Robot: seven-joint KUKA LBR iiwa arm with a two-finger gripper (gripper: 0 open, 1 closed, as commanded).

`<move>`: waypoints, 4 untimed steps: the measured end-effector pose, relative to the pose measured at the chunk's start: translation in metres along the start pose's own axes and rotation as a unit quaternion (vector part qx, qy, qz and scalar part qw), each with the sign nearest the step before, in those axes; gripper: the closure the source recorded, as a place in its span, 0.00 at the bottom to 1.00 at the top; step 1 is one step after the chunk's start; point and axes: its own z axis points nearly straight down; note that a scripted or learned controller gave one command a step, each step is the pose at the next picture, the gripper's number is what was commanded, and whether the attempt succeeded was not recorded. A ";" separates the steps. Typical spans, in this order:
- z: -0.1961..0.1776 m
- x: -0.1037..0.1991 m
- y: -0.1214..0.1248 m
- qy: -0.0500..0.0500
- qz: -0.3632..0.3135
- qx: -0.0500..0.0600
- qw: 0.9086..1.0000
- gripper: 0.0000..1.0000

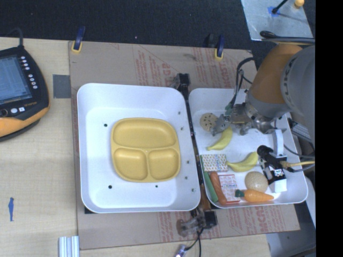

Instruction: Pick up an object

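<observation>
Reaching in from the right over the right bin (196, 143), orange-banded arm (278, 84) bent low, gripper (224, 123) down among the toys. Hard to tell how wide the fingers stand or whether anything is caught. Just beside the tip: cookie (207, 121) and banana (222, 139); near the front, second banana (243, 161), egg (256, 182), carrot (256, 196).

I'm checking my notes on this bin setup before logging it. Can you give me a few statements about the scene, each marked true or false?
1. A yellow divided tray lies in the left bin. True.
2. The carrot lies in the left bin. False: it is in the right bin, near its front edge.
3. Two bananas, upper and lower, lie in the right bin. True.
4. The gripper hangs over the left bin. False: over the right bin.
</observation>
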 end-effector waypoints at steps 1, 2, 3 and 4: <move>-0.001 -0.014 0.013 0.000 0.002 -0.002 1.000 0.00; 0.000 0.016 0.001 0.000 0.000 -0.001 1.000 0.00; 0.000 0.019 -0.015 0.000 0.001 -0.001 1.000 0.00; -0.001 0.010 0.023 0.001 0.001 -0.002 1.000 0.00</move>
